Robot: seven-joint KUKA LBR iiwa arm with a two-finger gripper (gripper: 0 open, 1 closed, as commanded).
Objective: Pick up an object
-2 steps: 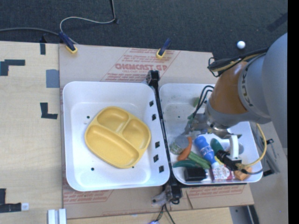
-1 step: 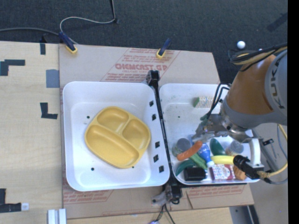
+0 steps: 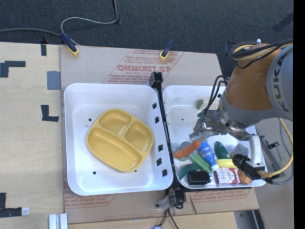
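My gripper (image 3: 200, 130) hangs low in the right bin (image 3: 183, 109), just above the pile at its front. Right below the gripper lie an orange carrot-like piece (image 3: 186, 150) and a blue bottle with a white label (image 3: 208, 153). A green piece (image 3: 221, 150), a yellow piece (image 3: 226, 164), a black block (image 3: 198, 177), a red and white packet (image 3: 227, 176) and a green pod (image 3: 199, 165) crowd the bin's front. The arm's orange band and wrist hide the bin's right part.
The left bin (image 3: 78, 104) holds a yellow divided plate (image 3: 120, 139). A black divider with clips (image 3: 161, 128) runs between the bins. Cardboard (image 3: 109, 63) lies under both, with two yellow and blue clamps at its back edge. Cables trail at the right.
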